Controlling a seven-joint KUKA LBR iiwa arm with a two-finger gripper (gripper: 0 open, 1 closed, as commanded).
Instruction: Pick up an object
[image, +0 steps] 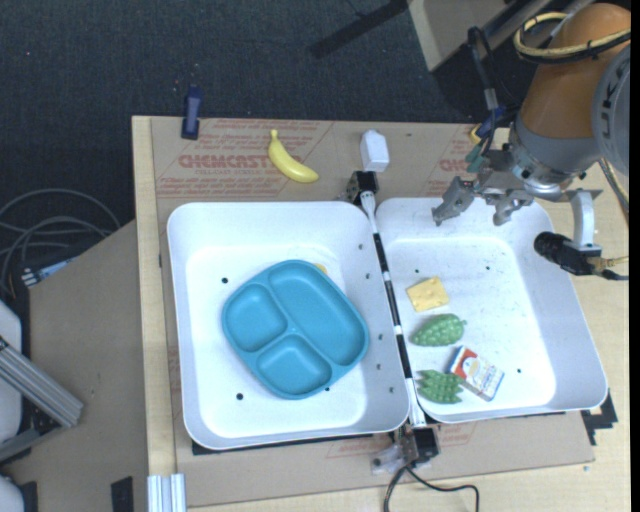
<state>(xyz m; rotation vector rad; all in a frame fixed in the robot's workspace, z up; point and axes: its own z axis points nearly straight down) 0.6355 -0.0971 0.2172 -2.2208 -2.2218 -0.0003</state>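
- Right now the arm (575, 95) enters from the right, orange band up top, wrist over the far edge of the right bin (560, 300).
- Gripper (485, 205) hangs above that bin's far rim; the two fingers are spread apart with nothing between them, so it's released, not holding anything.
- One finger (450, 200) angles out to the left, the other sits just beside it toward the right.
- Right bin contents, all well clear of the gripper, toward the bin's middle and near side:
- yellow block (428, 294) near the divider, middle of the bin
- green leafy piece (439, 330) just below the yellow block
- second green piece (440, 386) at the near left corner
- small red-and-white carton (474, 372) just beside the second green piece, lying tilted
- Left bin (200, 300) holds a blue divided plate (293, 327), three compartments, lying flat and turned at an angle.
- Small yellow thing peeks out from behind the plate's far edge; too hidden to tell what it is.
- Outside the bins, on the cardboard (230, 160) behind the left bin: a banana (289, 160) and a small dark blue item (191, 111) at the far left corner.
- White clip-like part (374, 150) sits at the far end of the seam between the bins.
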